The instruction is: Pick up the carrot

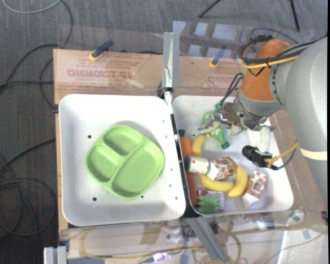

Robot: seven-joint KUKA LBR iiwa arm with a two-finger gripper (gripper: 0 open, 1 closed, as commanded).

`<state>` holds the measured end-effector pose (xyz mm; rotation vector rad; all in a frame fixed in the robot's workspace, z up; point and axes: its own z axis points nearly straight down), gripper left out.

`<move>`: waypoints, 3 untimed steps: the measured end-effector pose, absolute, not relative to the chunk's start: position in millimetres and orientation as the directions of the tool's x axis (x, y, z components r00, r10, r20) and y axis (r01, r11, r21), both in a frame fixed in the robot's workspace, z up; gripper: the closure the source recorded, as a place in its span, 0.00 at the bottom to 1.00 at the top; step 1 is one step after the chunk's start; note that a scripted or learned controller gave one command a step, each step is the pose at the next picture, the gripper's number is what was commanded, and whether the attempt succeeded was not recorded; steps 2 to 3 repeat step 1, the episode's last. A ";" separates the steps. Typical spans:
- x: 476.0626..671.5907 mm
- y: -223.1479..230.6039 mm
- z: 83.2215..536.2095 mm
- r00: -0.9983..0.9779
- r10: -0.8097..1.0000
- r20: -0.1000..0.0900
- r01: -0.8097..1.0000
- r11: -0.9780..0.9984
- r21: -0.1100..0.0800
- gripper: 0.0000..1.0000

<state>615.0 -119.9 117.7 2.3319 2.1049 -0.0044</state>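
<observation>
The carrot (185, 147) is a long orange piece lying along the left wall of the right bin (280, 197). Its middle is hidden under a white tube-shaped package (197, 164), and its lower end shows again near the front. My gripper (215, 124) hangs low over the back middle of the right bin, to the right of and behind the carrot's top end. It sits among green items (224, 141) and is apart from the carrot. The orange-banded wrist (262, 70) rises behind it.
The right bin also holds a banana (226, 183), a small curved yellow piece (198, 144), a printed carton (224, 168), a small red-and-white box (255, 187) and a green packet (210, 203). A green divided plate (126, 161) lies in the left bin (71, 147).
</observation>
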 end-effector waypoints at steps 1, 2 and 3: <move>564.8 -101.1 89.4 0.274 0.962 -0.002 0.962 -0.274 0.013 0.00; 564.8 -101.1 89.4 0.274 0.962 -0.002 0.962 -0.274 0.013 0.00; 564.8 -101.1 89.4 0.274 0.962 -0.002 0.962 -0.274 0.013 0.00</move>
